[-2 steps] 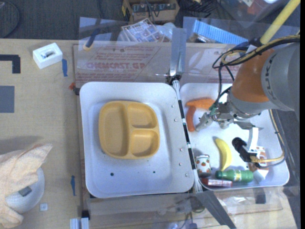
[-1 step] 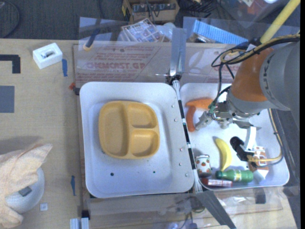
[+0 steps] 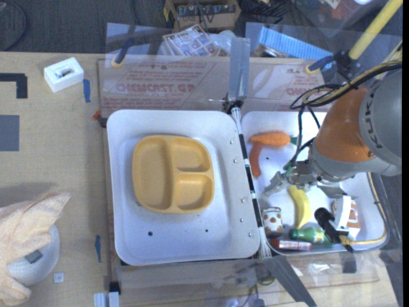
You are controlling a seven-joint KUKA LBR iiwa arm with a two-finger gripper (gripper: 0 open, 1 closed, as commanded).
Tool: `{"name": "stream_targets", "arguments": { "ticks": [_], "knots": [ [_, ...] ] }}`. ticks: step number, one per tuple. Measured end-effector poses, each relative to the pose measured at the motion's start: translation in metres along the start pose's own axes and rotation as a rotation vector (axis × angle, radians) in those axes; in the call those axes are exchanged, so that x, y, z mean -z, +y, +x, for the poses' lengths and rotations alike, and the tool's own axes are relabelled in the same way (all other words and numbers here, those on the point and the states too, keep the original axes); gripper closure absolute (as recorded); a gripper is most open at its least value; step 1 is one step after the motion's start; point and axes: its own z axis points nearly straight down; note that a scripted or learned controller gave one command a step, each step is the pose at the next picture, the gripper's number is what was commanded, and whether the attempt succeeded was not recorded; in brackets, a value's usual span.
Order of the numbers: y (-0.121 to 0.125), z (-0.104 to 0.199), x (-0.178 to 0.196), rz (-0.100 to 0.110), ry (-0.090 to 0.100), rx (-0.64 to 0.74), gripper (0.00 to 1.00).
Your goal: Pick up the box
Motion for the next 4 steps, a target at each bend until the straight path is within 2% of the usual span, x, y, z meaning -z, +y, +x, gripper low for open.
{"name": "stream_targets", "arguments": {
  "ticks": [1, 2, 3, 4],
  "knots": [
    [0.087, -0.025, -0.001, 0.0, -0.003, 0.021, 0.0],
    [0.031, -0.004, 0.0, -0.001, 0.0, 0.246, 0.0],
    [0.086, -0.01, -0.001, -0.001, -0.002, 0.296, 0.0],
    [0.073, -0.008, -0.001, 0.0, -0.001, 0.411, 0.0]
  ]
}}
